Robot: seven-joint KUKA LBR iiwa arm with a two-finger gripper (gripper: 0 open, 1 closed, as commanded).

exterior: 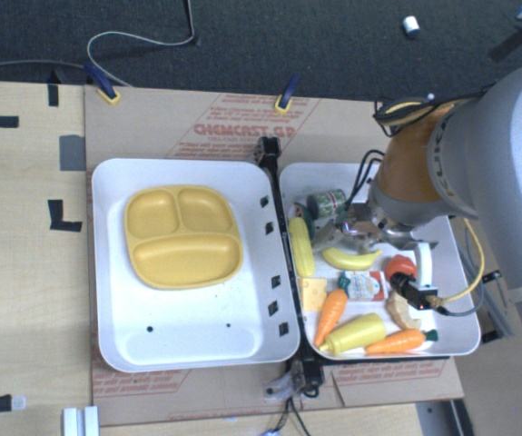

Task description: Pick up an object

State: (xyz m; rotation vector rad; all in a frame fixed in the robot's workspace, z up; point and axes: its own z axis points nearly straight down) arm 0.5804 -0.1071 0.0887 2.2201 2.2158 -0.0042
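Yellow plastic banana [351, 259] looks light, stiff and slick; take it across its middle. The gripper [359, 232] hovers above it, grip state unclear.

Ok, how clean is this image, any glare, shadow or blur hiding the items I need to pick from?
Camera view: lighting is even and soft, with no strong glare on the white bins. The yellow plate looks sharp enough. The toy food by the banana is small and slightly soft. The arm is large and blurry at the right, covering part of the right bin and hiding the end effector's fingers.
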